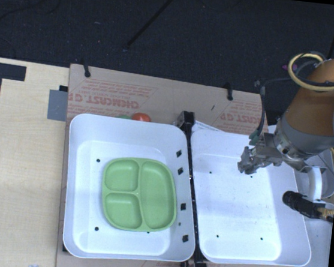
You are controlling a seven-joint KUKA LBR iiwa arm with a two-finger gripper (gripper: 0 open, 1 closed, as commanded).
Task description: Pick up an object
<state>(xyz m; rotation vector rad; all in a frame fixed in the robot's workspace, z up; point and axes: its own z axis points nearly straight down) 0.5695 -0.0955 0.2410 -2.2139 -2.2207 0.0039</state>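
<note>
On the left of the surface point(12, 165) lies bare pale wood. Next comes the left bin point(83, 150), and a green divided plate point(139, 194) lies flat in its middle, nearer the right wall, with three compartments facing up. Just behind the bin's far edge, on the cardboard point(159, 101), sits a small orange-red object point(140, 117), partly hidden by the rim; what it is I cannot tell. A black divider point(187, 187) runs between the two bins.

The right bin point(246, 230) shows only its white floor. The gripper point(249, 164) hangs over this bin's far right part, near the back wall, on the grey arm point(316, 100) with its orange band. Whether the jaws stand apart or together cannot be told at this size; nothing shows between them.

By my reading the task is at its start: nothing is grasped and the jaws are well apart from the plate. The next move would call for a crossing over the divider to the left bin, then a descent onto the plate's rim, which is thin and low and likely hard to pinch.
</note>
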